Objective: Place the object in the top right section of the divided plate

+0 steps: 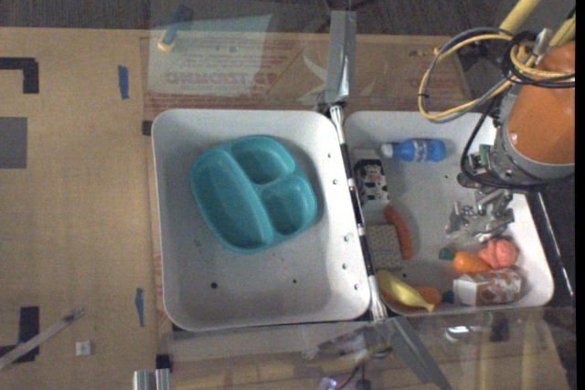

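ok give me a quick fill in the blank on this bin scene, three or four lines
1. The teal divided plate lies in the ____ bin.
2. The plate has ____ sections.
3. The blue-capped bottle lies on its ____ in the right bin.
4. The gripper is above the ____ bin.

Missing words: left; three; side; right

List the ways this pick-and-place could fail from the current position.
1. The gripper hangs over a crowded corner of the right bin: the pink object, orange object and small carton lie close together, so it may nudge or grab the wrong one.
2. The teal divided plate sits rotated in the left bin, so the top right section could be misjudged.
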Motion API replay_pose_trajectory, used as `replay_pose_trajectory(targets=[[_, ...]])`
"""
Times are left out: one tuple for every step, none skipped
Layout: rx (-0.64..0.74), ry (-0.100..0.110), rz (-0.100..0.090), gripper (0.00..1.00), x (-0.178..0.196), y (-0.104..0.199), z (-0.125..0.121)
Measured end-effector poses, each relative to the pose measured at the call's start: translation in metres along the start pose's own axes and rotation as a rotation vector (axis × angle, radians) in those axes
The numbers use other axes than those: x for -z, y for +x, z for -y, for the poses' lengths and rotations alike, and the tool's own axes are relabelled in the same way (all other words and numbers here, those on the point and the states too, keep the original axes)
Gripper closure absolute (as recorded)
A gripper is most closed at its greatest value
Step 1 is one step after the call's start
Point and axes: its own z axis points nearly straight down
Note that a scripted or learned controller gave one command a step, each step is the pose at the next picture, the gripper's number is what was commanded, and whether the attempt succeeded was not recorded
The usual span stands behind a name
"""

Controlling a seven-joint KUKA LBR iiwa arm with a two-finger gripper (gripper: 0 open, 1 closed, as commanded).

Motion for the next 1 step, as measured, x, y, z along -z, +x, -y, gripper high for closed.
replay_pose_trajectory(targets=[[0.367, 0.000, 0.002, 1.00, 0.0053, -0.0163, 0.0701]])
